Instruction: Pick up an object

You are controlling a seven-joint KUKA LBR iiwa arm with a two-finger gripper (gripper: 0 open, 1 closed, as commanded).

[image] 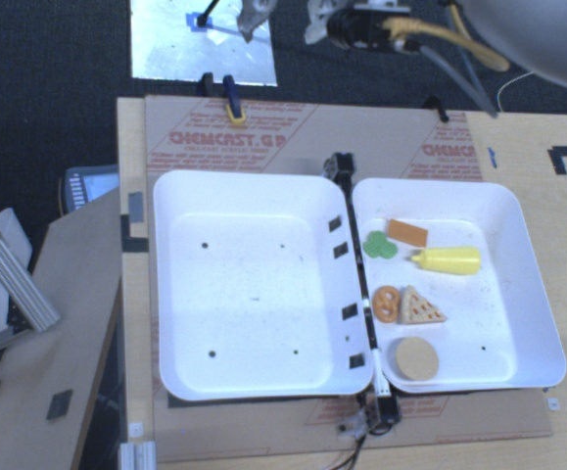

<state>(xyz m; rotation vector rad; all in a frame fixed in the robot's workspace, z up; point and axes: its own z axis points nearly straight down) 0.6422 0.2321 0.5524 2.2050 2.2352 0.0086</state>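
The right bin holds several small objects: a green leafy piece, an orange block, a yellow bottle lying on its side, a brown pretzel, a tan wedge with red dots and a round tan disc. My gripper hangs high at the top of the view, well behind both bins and far from every object. It is open, its two pale fingers spread wide with nothing between them.
The left bin sits beside the right one, joined along a black clipped seam. Both rest on a brown board. A shiny metal plate lies behind, and hoses and cables trail at the upper right.
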